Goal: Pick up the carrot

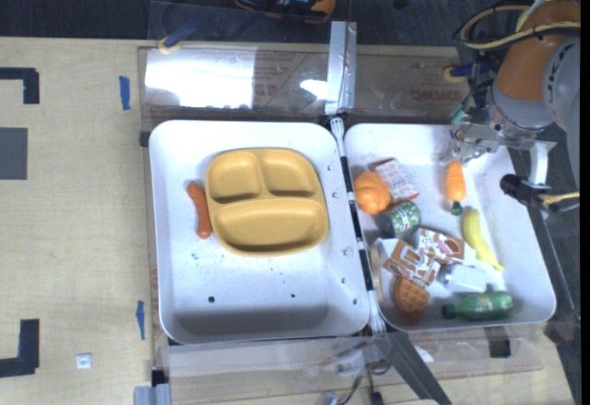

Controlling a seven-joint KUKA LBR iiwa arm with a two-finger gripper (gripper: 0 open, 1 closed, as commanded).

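Carrot (454, 184), small, orange, tapered, plastic-looking: lies in the far half of the shallow white bin nearer the arm (539, 288), close to that bin's arm-side wall, thin end pointing to the bin's near edge. Sits apart from the bin's main heap, probably why it is an easy target from above.

Grey two-finger gripper (468, 143): hangs over the same bin's far part, right at the carrot's thick end. Touching or just above, cannot tell. Parted or closed on anything, cannot tell either; too small and glare-washed. Judged as lined up for the grasp, lift not yet evident.

Count within that bin: one carrot, one round orange fruit (372, 194) at its divider side, one yellow banana (479, 239) just nearward of the carrot, one green bottle (479, 305) along its near edge, one dark green can (403, 217), several printed packets, number unclear.

Beside that bin, across the divider: second white bin (175, 302), holding one yellow three-compartment plate (266, 198) and one orange-red sausage (200, 209). Two bins in all.
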